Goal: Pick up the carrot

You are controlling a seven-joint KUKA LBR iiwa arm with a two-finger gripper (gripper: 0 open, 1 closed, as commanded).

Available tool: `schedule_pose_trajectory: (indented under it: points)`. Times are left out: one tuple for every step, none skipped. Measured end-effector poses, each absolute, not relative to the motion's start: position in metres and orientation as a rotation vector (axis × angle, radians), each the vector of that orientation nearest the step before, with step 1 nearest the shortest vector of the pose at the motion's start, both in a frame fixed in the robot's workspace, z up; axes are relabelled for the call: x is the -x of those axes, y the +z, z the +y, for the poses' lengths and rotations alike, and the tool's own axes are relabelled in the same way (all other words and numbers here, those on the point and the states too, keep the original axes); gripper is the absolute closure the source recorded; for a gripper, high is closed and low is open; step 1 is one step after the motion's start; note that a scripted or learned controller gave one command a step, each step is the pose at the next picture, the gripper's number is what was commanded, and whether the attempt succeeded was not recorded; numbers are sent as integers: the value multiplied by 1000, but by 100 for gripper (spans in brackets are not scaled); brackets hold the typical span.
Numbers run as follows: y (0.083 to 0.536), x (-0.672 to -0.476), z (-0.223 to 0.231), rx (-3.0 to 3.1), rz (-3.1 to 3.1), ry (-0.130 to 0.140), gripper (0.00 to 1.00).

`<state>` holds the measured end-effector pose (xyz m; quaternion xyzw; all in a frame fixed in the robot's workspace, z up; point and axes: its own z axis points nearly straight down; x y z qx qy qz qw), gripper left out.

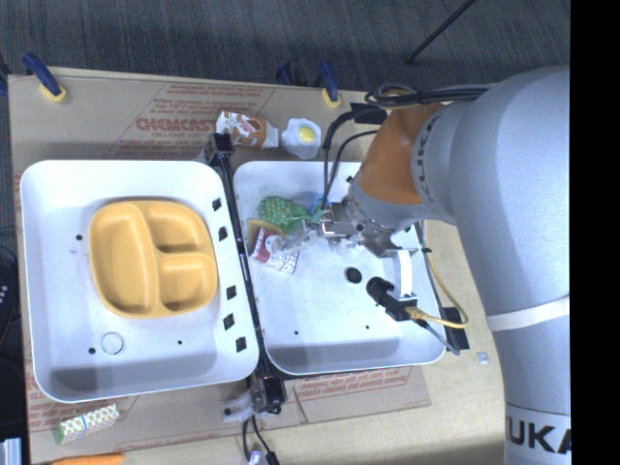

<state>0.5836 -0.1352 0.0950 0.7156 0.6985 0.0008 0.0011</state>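
Orange tapered carrot [87, 459], apparently the sliver at 7 o'clock outside both bins, grey arm's metal gripper [331, 223] low in the white right bin [329, 352] beside a green lumpy toy [281, 210], opening impossible to tell

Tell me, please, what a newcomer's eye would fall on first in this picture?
First the big grey arm with its orange band, reaching in from the right over the right bin. Next the yellow divided tray in the left bin. Then the small clutter near the gripper: a green item and a crumpled packet.
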Motion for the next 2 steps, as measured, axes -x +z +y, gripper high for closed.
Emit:
schedule_pose_trajectory:
  points:
    - [187,-605,-129,-2018,2410,-2,0]
    - [197,-605,-128,-2016,2414,-4,100]
